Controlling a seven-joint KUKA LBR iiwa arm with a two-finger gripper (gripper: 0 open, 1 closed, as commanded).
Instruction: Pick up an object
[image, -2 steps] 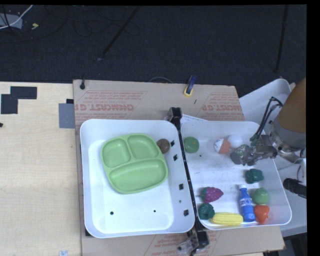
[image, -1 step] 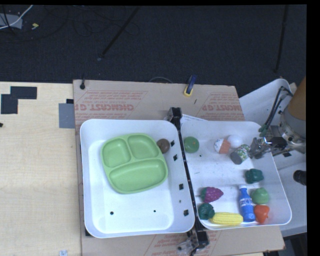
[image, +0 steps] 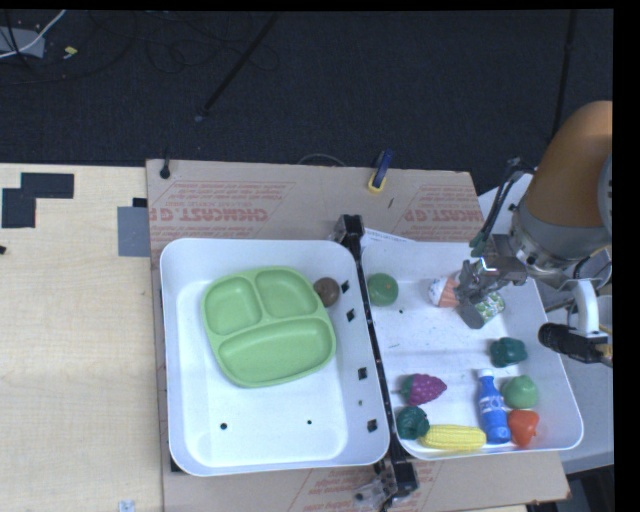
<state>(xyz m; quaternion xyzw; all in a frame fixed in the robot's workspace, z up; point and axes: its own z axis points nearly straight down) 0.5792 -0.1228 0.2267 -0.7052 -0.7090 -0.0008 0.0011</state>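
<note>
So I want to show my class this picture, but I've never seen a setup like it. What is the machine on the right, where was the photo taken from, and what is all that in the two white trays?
The photo comes from one fixed camera above the bench, looking down at a slant. The machine is a robot arm, grey with an orange band, reaching in from the right. Its pincer hangs over the right bin, close to a small orange and white item; whether it grips anything I cannot tell. That bin holds toy food: a green ball, purple grapes, yellow corn, a blue bottle and some green and red pieces. The left bin holds a green divided plate and a brown ball.
</note>
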